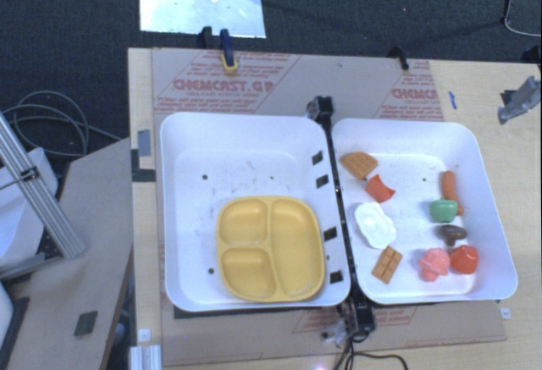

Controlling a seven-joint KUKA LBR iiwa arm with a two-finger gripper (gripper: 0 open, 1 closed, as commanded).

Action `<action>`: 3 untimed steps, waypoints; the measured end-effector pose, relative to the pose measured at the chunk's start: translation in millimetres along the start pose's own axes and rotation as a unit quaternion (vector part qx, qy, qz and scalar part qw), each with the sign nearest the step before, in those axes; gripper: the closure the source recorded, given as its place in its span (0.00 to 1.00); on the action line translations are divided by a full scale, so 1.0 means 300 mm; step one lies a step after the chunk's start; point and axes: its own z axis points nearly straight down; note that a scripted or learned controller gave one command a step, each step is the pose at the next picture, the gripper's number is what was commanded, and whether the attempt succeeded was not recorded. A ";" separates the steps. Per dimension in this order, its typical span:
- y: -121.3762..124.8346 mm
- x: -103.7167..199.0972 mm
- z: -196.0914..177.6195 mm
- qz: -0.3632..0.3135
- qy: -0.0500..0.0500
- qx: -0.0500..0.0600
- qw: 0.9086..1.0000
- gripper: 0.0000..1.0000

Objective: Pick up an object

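Note:
The right bin holds several toy foods. A tan waffle piece and a red piece lie near its left wall. Below them are a white lump and a brown chocolate bar. Along the right side sit an orange sausage, a green piece, a brown mushroom, a pink piece and a red tomato. My gripper is a grey shape at the right edge of the view, above and outside the bin's far right corner, well away from every object.
The left bin holds a yellow divided plate in its near half. A black divider with clips runs between the bins. Cardboard lies under both bins, and a clamp sits at its far edge.

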 end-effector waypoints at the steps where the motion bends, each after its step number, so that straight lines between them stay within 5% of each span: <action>1: 0.145 0.086 0.331 -0.002 0.002 0.003 1.000 0.00; 2: 0.339 0.155 0.503 -0.002 0.001 0.000 1.000 0.00; 3: 0.343 0.190 0.648 -0.001 0.001 0.002 1.000 0.00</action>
